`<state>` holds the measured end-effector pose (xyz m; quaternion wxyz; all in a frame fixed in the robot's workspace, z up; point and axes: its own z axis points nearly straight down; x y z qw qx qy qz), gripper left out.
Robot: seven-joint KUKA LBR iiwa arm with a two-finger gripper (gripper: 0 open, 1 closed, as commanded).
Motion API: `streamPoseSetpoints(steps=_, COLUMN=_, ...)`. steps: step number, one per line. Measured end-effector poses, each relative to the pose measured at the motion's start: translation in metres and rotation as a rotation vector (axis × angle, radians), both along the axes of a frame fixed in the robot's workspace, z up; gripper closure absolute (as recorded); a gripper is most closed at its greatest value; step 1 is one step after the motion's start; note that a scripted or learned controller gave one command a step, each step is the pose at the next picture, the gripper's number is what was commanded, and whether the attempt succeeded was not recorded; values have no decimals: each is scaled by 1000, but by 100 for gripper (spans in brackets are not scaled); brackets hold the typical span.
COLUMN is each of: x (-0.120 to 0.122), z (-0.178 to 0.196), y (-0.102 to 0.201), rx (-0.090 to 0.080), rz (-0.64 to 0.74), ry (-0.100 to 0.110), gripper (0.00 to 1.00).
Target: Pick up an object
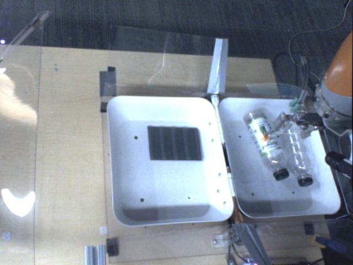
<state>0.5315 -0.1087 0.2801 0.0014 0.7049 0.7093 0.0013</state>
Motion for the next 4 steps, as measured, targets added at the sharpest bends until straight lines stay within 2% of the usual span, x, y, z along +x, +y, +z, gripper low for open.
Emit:
streamPoseSetpoints(steps=1, x=56, z=-61, y=-16, rx=-1, rz=122, ry=0, gripper=0)
streamPoseSetpoints(steps=2, x=78, z=-160, y=-34, rx=0, rz=142, ry=3, gripper=0)
streamPoseSetpoints(steps=3, x=97, z=-193, y=-38, rx=-2, rz=178, ry=-6, gripper=0)
streamPoseSetpoints(steps=4, x=99, z=-181, y=-37, rx=-3, rz=179, ry=-11, gripper=100)
